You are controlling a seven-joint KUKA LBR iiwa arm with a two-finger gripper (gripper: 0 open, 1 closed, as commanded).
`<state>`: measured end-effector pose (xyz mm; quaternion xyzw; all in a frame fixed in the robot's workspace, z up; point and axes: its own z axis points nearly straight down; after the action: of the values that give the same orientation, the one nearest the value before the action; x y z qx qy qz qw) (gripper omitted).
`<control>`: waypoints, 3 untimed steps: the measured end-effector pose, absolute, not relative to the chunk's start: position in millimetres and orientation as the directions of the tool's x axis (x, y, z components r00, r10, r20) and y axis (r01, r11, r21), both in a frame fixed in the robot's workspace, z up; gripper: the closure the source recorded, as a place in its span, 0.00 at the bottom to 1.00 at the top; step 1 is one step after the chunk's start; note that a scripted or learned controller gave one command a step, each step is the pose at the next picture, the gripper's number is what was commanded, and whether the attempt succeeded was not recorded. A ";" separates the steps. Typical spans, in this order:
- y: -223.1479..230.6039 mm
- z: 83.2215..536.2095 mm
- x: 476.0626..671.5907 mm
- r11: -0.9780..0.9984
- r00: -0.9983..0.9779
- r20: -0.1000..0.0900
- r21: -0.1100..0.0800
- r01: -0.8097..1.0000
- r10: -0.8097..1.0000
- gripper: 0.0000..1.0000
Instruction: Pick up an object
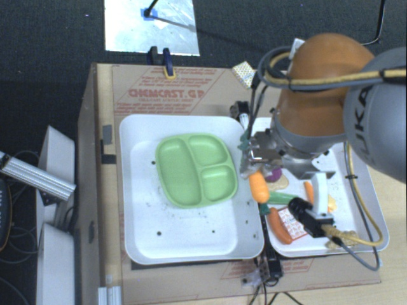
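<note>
Claw (255,152) (grip state hidden, apparently) hangs over bench (166,88) between bins, dark floor (44,43) around.

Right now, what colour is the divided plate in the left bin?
Light green, seen clearly in the camera view: the divided plate.

**Lighting and image quality, overhead view**

Even, fairly bright overhead light. White left bin (143,170) reads near blown-out, little surface detail on its floor. Strong specular glare on foil sheet (151,18) at top. Soft highlight on the arm's orange band (324,65). Shadows are soft and short; a darker patch lies under the arm over the right bin (365,199). Dark carpet (44,43) looks grainy. Overall soft focus, small items smeared, printed lettering on cardboard (166,94) barely legible.
</note>
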<state>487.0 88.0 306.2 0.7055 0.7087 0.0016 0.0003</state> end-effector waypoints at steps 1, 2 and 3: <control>26.6 269.8 503.9 0.002 -0.002 -0.001 0.001 1.000 1.000 1.00; 67.2 265.5 486.8 0.004 -0.004 0.001 0.000 1.000 1.000 1.00; 41.4 260.1 487.1 0.002 -0.002 0.000 0.001 1.000 1.000 1.00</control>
<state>487.1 41.4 260.1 0.7065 0.7077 0.0004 0.0004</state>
